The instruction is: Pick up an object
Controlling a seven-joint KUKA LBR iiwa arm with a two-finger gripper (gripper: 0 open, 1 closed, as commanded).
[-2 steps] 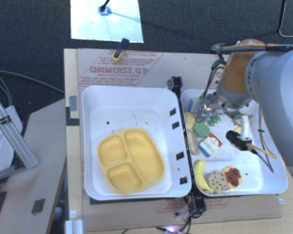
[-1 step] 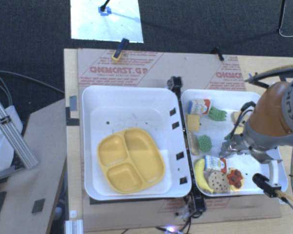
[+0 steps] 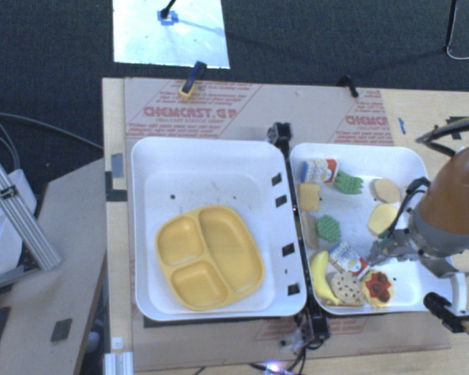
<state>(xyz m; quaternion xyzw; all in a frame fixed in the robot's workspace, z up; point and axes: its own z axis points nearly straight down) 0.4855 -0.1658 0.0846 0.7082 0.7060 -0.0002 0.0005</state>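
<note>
1. The gripper (image 3: 373, 254) hangs low in the right bin (image 3: 410, 161), near its front edge; whether it is released or clenched I cannot tell.
2. Taking the gripper as landmark, the small packet (image 3: 348, 258) lies just to its left, tilted, and looks the likeliest pick.
3. The red toy (image 3: 378, 287) sits just in front of it, the cookie (image 3: 345, 287) front-left, and the banana (image 3: 320, 276) further left.

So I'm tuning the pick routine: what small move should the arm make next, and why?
Probably a short descent. The gripper hangs in the right bin over the small packet beside the red-topped piece, and nothing shows between its fingers.
</note>
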